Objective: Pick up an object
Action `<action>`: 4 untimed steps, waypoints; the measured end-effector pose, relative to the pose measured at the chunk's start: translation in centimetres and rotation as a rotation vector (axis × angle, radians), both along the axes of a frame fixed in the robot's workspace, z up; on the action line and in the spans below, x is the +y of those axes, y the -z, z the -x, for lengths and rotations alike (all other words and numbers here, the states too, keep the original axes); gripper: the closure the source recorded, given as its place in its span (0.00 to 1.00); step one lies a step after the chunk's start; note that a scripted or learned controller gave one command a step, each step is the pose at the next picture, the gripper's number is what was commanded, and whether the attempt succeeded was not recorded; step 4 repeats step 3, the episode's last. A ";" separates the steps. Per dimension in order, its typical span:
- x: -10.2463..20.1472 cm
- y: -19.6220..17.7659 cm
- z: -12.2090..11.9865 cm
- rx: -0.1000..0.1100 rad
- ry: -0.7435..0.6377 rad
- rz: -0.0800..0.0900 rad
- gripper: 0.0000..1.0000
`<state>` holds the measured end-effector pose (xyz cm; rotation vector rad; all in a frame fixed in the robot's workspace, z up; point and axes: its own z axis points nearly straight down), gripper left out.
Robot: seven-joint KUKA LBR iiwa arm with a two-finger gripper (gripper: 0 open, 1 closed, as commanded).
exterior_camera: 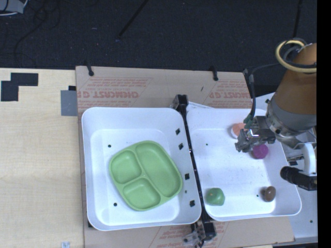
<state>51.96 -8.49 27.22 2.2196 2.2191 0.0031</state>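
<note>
Purple ball (259, 151) in the right bin (227, 211), partly hidden behind the tool (247, 141), touching or just beside it. Cannot tell whether the tool is clenched or released. Pink-orange thing (237, 129) half covered by the tool, shape hard to make out. Two white bins. One green divided plate (145, 175) in the left bin (98, 138), three compartments. One green lump (214, 196), one brown ball (268, 193). Red print on cardboard (119, 89), upside down, not clearly readable.
</note>
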 end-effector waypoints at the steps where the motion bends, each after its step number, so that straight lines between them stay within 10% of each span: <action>1: 5.6 0.0 1.2 0.007 -0.005 -0.003 1.00; 3: 15.6 1.5 1.8 0.008 -0.005 -0.003 1.00; 4: 15.6 1.5 1.8 0.008 -0.005 -0.003 1.00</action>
